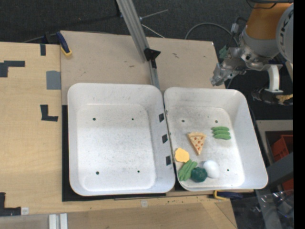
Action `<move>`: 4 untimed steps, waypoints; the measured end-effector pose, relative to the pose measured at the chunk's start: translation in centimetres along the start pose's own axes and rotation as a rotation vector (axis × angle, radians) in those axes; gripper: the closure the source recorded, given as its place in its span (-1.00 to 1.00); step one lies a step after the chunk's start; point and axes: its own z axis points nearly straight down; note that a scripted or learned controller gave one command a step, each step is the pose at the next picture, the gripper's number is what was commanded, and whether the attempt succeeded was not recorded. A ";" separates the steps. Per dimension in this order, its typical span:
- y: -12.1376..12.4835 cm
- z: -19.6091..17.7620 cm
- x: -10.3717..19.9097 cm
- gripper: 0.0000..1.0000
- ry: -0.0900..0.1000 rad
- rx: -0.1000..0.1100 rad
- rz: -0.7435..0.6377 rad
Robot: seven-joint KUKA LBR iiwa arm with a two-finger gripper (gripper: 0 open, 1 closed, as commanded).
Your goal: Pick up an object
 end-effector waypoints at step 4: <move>-3.1 3.1 22.1 1.00 0.001 0.003 -0.002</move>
